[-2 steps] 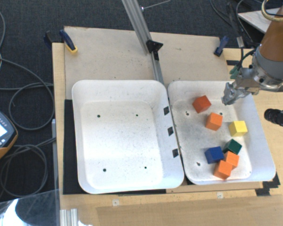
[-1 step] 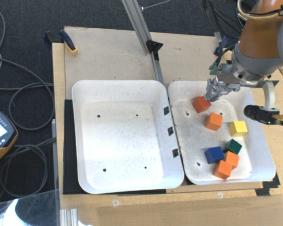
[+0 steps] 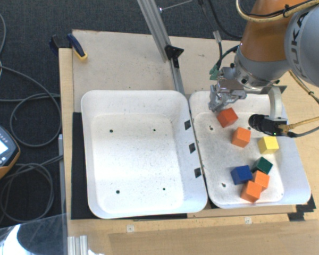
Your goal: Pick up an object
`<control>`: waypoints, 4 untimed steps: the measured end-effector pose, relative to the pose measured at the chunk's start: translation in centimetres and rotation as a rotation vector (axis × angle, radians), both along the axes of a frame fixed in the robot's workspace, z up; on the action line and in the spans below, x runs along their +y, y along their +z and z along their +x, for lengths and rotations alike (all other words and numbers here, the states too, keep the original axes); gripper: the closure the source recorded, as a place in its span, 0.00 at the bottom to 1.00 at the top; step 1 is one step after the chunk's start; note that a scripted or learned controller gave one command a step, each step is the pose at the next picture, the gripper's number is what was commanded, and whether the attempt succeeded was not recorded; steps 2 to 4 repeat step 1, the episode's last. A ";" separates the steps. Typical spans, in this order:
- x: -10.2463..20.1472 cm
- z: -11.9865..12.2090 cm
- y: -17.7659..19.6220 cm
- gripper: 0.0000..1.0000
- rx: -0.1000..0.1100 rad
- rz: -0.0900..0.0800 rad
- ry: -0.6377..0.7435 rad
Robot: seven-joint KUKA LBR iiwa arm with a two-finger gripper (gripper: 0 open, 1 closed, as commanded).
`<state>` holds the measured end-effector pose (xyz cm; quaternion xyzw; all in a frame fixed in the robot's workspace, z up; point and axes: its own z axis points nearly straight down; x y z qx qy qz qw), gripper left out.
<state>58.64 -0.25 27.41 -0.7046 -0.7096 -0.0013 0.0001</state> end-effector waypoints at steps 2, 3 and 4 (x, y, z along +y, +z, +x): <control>5.1 0.9 -0.4 1.00 0.000 0.000 0.000; 5.1 0.9 -0.4 1.00 0.000 0.000 0.000; 5.1 0.9 -0.4 1.00 0.000 0.000 0.000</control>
